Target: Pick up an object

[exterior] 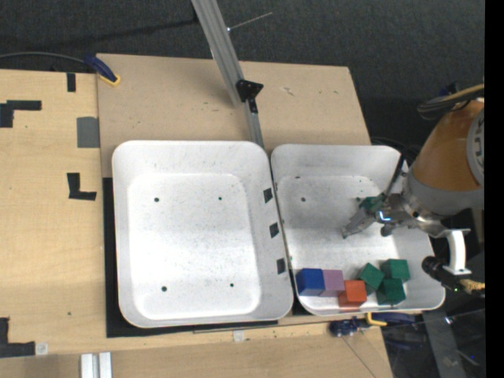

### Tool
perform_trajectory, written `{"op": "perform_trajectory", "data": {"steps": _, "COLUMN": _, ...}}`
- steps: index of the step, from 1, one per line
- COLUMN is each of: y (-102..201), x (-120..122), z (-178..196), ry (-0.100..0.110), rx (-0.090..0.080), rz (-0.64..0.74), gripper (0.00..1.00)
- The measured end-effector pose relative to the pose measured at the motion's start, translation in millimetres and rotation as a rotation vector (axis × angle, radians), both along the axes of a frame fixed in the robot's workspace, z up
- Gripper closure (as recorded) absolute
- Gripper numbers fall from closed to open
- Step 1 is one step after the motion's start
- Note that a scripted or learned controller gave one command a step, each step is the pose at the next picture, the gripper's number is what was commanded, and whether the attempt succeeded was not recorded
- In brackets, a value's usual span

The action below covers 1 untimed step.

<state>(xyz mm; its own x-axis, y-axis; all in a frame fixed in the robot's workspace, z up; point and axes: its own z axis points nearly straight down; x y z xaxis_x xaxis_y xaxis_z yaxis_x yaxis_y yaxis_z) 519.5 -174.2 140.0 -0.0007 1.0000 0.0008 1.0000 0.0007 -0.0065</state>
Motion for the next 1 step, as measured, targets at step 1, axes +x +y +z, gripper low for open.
{"op": "perform_trajectory", "data": {"steps": 1, "y": 0.6, "x": -0.6, "z": -50.1, "ry": -0.004, "rx": -0.002, "rz": 0.000, "gripper": 0.00}}
